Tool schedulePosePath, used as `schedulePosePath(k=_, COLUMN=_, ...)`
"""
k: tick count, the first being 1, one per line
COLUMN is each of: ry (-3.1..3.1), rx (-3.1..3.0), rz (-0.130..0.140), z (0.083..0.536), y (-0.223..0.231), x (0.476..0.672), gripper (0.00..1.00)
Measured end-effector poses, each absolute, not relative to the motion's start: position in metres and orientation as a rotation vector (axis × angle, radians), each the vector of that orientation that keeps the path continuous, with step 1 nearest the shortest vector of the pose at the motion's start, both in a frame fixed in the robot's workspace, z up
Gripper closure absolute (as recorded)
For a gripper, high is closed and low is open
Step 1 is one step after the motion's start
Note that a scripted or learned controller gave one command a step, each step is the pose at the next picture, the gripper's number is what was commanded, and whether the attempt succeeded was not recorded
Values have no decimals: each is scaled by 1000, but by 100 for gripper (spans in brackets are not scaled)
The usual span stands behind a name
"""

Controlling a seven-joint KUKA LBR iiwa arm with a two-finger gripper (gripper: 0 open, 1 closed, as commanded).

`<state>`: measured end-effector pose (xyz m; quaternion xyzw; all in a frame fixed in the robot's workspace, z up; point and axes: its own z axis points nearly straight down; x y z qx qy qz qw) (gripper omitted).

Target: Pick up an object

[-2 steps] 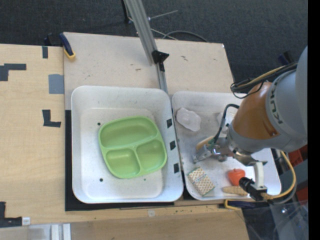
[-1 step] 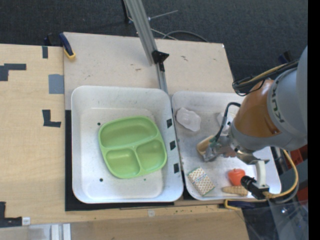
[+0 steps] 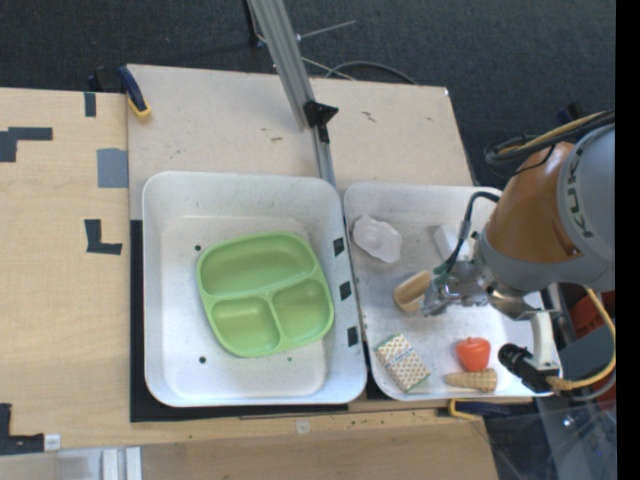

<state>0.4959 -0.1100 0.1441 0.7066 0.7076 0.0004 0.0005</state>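
Note:
In the right bin (image 3: pixel 420 203), my gripper (image 3: pixel 438 296) is down near the floor, in the middle. A tan, roll-shaped object (image 3: pixel 410 290) lies right against its left side, but I cannot make out whether it is gripped. A pale translucent object (image 3: pixel 376 238) sits toward the back left. At the front are a checkered packet (image 3: pixel 403 361), a red tomato-like object (image 3: pixel 473 352) and an orange cone-shaped piece (image 3: pixel 471 380). A small grey piece (image 3: pixel 443 238) lies behind the gripper.
The left bin (image 3: pixel 165 268) holds a green divided plate (image 3: pixel 265 293). A metal pole (image 3: pixel 290 58) slants down to the wall between the bins. The arm's orange-banded body (image 3: pixel 545 218) overhangs the right bin's right side.

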Motion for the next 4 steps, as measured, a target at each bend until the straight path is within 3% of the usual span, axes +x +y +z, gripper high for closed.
schedulePosePath(k=1, ry=2222, rx=2218, rz=2, z=190, y=-111, x=504, gripper=100)
schedulePosePath(k=2, ry=2221, rx=2218, rz=2, z=233, y=-112, x=500, gripper=100)
schedulePosePath(k=4, ry=2232, rx=2216, rz=-2, z=224, y=7, x=491, gripper=100)
